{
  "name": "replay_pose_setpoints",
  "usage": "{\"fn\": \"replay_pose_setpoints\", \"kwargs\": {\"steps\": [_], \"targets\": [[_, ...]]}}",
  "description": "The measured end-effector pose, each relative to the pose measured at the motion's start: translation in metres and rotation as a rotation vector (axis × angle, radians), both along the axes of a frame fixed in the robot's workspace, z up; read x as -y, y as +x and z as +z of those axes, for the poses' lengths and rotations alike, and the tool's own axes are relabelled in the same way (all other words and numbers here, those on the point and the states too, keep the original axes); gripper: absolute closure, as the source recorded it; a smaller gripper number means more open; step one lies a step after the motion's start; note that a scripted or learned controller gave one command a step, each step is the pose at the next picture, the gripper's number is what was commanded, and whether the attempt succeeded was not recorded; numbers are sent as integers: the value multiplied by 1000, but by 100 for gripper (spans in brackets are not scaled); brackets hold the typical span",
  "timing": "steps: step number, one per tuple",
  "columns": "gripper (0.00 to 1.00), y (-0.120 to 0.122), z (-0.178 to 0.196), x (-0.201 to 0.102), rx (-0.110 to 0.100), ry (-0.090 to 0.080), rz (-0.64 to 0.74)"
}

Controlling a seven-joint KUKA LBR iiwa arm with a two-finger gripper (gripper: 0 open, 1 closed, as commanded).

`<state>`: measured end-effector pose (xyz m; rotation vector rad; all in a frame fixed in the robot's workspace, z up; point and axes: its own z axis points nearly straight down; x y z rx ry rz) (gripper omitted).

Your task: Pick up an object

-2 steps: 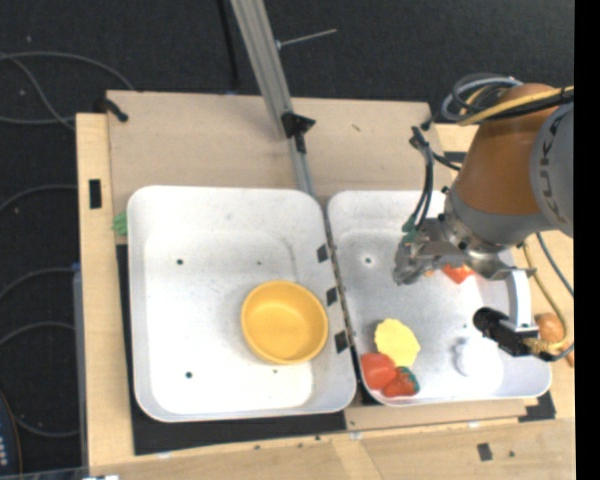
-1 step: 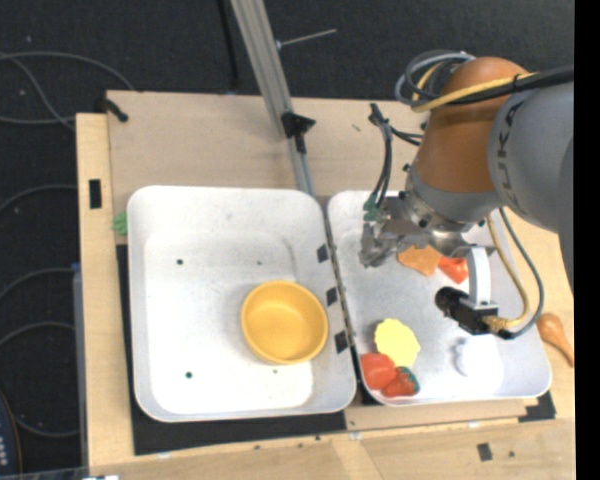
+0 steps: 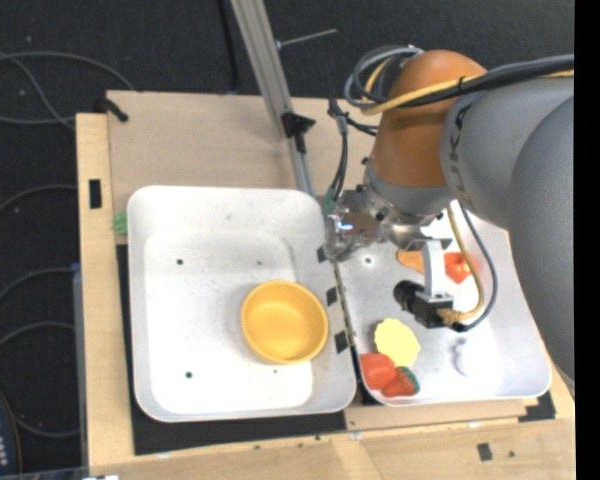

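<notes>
My gripper [image 3: 346,234] hangs over the left edge of the right bin [image 3: 500,358], close to the wall between the two bins. A yellow bowl [image 3: 283,321] sits upright in the left bin [image 3: 180,228], below and left of the gripper. In the right bin, a yellow lumpy piece [image 3: 397,340] lies near the front, with a red piece [image 3: 379,370] and a red-and-green strawberry shape [image 3: 406,384] just in front of it. An orange piece [image 3: 411,260] and a small red piece [image 3: 457,266] lie partly hidden under the wrist. Nothing shows in the gripper.
A slanted metal rail [image 3: 270,78] rises behind the bins toward the top of the view. The wooden bench [image 3: 200,138] surrounds both bins. The grey arm and its orange band [image 3: 420,128] cover much of the right bin's back half.
</notes>
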<state>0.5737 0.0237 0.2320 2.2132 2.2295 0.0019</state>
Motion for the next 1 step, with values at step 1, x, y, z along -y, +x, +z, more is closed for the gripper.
{"fn": "replay_pose_setpoints", "kwargs": {"steps": [1], "targets": [[100,16,0,-57,0,1,2]]}}
